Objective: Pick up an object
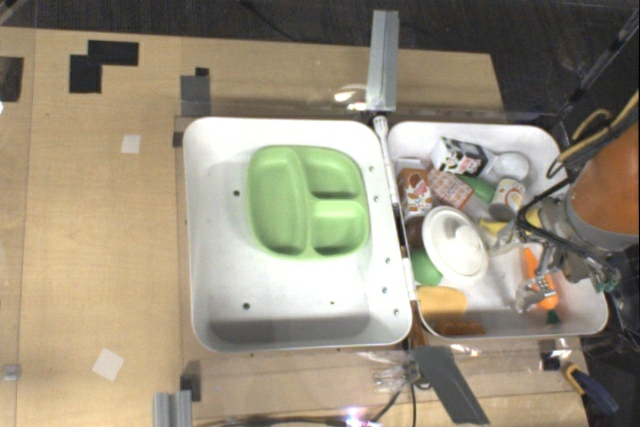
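The right bin (590, 320) holds a clutter. Landmark: the white bowl (455, 243) near its middle. Behind the bowl lie small printed packets (437, 187). In front of it sits a yellow block (442, 300). A green piece (424, 268) shows at its left edge. An orange carrot-like toy (547, 295) lies to its right, under the arm (605, 200). The tool (545, 280) hangs above the carrot; whether it is released or clenched cannot be told. The carrot looks light and stiff, probably slick; take it across its middle. The left bin (215, 310) holds a green divided tray (306, 201).
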Controlling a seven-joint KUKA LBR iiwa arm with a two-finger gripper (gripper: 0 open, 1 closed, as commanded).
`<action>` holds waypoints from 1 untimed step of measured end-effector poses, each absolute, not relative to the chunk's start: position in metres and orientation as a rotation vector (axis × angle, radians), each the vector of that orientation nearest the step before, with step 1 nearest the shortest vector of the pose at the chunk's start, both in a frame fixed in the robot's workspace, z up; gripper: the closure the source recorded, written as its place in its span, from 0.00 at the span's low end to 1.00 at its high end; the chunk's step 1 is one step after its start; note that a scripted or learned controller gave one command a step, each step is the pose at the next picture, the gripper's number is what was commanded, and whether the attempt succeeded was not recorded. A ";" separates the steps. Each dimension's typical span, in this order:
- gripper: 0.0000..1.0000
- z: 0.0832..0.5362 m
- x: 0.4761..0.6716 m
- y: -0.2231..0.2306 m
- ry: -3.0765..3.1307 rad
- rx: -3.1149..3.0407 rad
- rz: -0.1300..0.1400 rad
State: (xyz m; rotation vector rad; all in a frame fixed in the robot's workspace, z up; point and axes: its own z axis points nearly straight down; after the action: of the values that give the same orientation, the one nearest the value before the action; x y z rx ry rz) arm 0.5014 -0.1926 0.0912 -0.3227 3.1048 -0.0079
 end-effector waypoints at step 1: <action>0.00 0.091 0.502 -0.193 3.096 -0.383 -0.016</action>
State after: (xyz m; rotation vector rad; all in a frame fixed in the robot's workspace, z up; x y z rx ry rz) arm 0.5021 -0.1926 0.0914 -0.3826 3.0964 -0.0157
